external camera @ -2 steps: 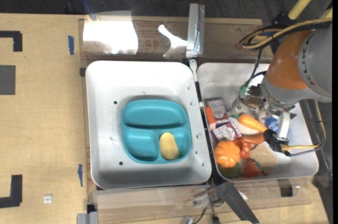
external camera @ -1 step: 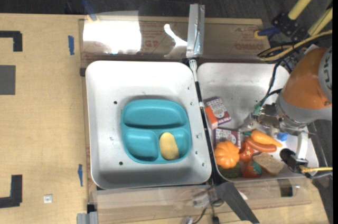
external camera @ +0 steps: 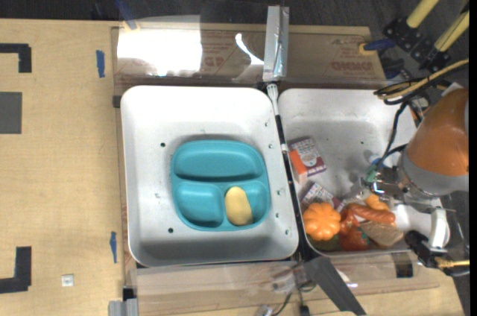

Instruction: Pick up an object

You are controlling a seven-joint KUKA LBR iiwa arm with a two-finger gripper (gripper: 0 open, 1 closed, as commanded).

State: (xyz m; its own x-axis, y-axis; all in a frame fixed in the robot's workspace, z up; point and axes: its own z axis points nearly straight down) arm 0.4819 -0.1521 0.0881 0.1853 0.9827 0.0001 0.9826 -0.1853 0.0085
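The right bin (external camera: 335,113) holds several toy foods. A red and white carton (external camera: 306,158) lies near its left wall. An orange pumpkin (external camera: 322,221) sits at the front left, with a small printed packet (external camera: 319,193) just behind it. A heap of red and orange pieces (external camera: 364,216) and a brown bread-like piece (external camera: 384,235) lies at the front right. My gripper (external camera: 378,188) hangs low over that heap, under the arm's orange band (external camera: 443,143). The wrist body hides the gripper's tip and whatever is directly below it.
The left bin (external camera: 141,158) bears a teal divided tray (external camera: 216,162) with a yellow oval piece (external camera: 238,206) in its front right compartment. A metal divider post (external camera: 274,46) stands behind the bins. Black and yellow cables (external camera: 417,83) run near the arm at the right.
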